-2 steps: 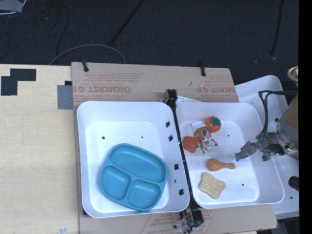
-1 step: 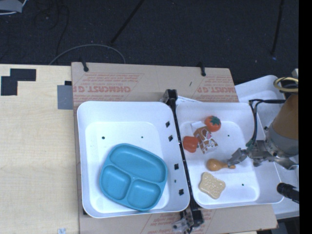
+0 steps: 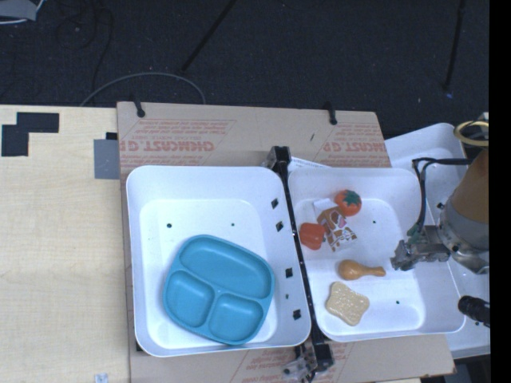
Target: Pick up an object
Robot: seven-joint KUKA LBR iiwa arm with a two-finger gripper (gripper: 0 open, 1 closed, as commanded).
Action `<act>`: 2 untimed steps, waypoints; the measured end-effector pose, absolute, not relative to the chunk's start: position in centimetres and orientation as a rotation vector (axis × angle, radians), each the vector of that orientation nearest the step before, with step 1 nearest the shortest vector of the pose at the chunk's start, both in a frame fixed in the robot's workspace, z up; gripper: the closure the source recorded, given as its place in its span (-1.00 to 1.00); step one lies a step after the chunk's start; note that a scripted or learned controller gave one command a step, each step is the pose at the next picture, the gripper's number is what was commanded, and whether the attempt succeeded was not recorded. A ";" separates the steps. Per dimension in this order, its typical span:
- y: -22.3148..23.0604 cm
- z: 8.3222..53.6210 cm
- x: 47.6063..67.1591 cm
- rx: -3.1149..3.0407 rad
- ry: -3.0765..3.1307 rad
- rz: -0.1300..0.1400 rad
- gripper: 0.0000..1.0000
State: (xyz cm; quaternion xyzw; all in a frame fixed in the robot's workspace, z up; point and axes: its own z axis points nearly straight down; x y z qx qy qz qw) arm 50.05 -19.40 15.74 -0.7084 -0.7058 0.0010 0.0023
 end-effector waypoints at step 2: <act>-20.5 26.7 49.8 -2.221 -2.225 -0.002 1.00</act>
